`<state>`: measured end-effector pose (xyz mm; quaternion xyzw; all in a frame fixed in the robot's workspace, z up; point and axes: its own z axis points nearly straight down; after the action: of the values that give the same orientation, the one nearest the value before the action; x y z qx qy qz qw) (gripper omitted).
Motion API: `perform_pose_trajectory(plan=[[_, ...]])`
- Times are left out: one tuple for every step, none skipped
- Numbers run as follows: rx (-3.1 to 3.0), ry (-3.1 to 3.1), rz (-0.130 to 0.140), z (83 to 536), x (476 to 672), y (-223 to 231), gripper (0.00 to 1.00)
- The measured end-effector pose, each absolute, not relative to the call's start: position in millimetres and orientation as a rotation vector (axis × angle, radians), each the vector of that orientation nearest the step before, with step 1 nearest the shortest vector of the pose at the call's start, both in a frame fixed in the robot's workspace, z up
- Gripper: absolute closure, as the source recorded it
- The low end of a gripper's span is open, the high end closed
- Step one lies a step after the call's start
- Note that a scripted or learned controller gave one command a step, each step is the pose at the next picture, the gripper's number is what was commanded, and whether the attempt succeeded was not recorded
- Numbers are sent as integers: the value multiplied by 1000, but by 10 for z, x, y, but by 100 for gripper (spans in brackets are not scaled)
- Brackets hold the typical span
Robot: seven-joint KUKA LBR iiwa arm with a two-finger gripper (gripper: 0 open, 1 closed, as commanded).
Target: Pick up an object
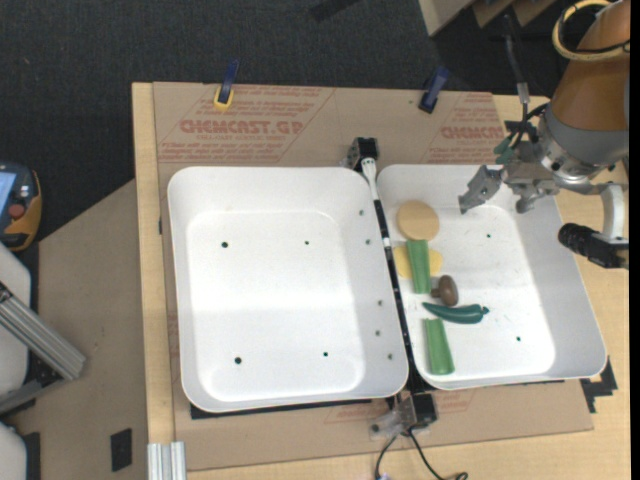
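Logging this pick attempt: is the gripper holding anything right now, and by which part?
Nothing is held. The gripper hangs open over the right bin, apart from the tan disc and the other items.

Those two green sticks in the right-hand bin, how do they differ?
The upper green stick lies partly across a yellow piece, just below the tan disc; the lower green stick lies on bare bin floor near the front wall. The lower one looks brighter green. Both are straight, slim and point roughly front to back.

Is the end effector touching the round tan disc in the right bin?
Apart. The camera view shows bare white bin floor between the end effector and the round tan disc.
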<state>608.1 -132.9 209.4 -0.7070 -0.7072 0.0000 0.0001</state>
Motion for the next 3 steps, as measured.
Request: perform_pose_trajectory(plan=[[-2220,-2215,-1,843,5807,-1099,0],[-2229,-2225,-13,1030,5854,-1115,100],[-2217,-2232,-12,1902,5610,-496,100]])
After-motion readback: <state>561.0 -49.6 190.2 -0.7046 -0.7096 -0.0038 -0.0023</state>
